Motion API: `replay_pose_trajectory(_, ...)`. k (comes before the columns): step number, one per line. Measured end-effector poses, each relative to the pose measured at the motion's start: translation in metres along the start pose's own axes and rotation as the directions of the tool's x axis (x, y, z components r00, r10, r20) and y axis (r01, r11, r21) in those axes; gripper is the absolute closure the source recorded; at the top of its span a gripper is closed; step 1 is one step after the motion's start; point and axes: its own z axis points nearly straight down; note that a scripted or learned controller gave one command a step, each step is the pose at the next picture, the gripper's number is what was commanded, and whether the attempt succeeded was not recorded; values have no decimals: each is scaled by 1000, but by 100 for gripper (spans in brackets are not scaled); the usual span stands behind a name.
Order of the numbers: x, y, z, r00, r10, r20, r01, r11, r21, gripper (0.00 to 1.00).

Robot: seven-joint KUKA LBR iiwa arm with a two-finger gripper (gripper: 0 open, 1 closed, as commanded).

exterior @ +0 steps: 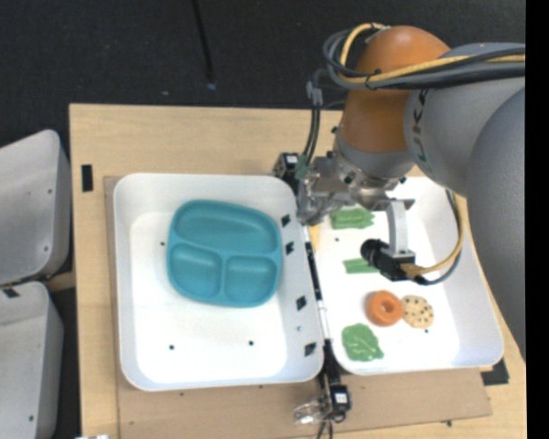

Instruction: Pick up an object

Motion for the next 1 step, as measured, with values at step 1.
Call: replay_pose_trajectory(1,50,29,1,1000,-1,-1,1,1000,-2,100)
